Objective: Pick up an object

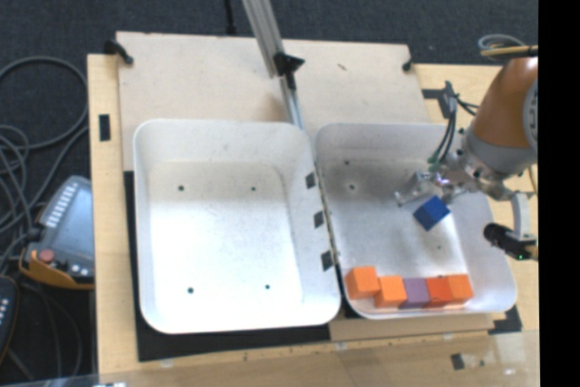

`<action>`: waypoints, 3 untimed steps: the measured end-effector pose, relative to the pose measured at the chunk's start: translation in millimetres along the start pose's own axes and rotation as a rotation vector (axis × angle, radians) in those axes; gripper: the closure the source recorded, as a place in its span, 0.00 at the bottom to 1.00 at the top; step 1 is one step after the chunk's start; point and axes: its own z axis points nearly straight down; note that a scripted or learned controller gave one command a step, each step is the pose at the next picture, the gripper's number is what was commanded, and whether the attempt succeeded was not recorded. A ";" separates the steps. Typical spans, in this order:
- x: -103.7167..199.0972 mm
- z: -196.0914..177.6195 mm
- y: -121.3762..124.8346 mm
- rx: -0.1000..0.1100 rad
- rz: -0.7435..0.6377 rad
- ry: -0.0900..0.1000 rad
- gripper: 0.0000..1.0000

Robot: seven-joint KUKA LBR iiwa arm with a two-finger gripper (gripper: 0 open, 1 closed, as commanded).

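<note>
The gripper (426, 192) at centre right is closed on a blue block (432, 213), which hangs tilted, corner down.

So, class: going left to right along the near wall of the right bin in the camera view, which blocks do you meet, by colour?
Orange block → orange block → purple block → orange block → orange block.

A rounded grey arm (509, 127) with a broad orange band just above its wrist comes in at the scene's right edge. Thin pale cables loop over the band's far side, and a green-tinted wire runs down toward the small metallic two-finger gripper (419, 188). A black fitting projects from the wrist's near side.
</note>
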 end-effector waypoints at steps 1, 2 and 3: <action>50.1 22.3 -26.8 -0.012 -0.006 -0.003 0.00; 93.4 22.4 -86.6 -0.009 -0.001 0.000 0.00; 111.9 5.4 -94.8 -0.008 -0.005 0.001 0.00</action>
